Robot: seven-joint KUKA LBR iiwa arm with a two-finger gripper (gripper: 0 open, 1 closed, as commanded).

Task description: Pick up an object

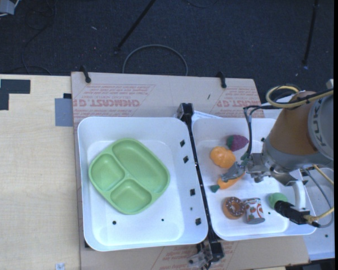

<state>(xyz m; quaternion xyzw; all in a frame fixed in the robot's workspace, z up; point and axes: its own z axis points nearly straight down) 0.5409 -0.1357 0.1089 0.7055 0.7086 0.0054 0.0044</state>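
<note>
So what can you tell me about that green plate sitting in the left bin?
The pale green, plastic-looking divided plate has a rounded-square outline and three compartments: two smaller ones and one larger. It lies flat, right way up, turned at an angle to the walls of the shallow white left bin, roughly in that bin's middle. Its compartments hold nothing, and only the bin floor touches it.

arm (321, 125): grey shell | wide orange band above wrist | yellow and black cables looped alongside

Small toys in the right bin (214, 218), orange fruit (222, 157), purple berry (236, 142) behind it, carrot (229, 181), doughnut (233, 207) nearer, green piece (279, 199) far right.
</note>
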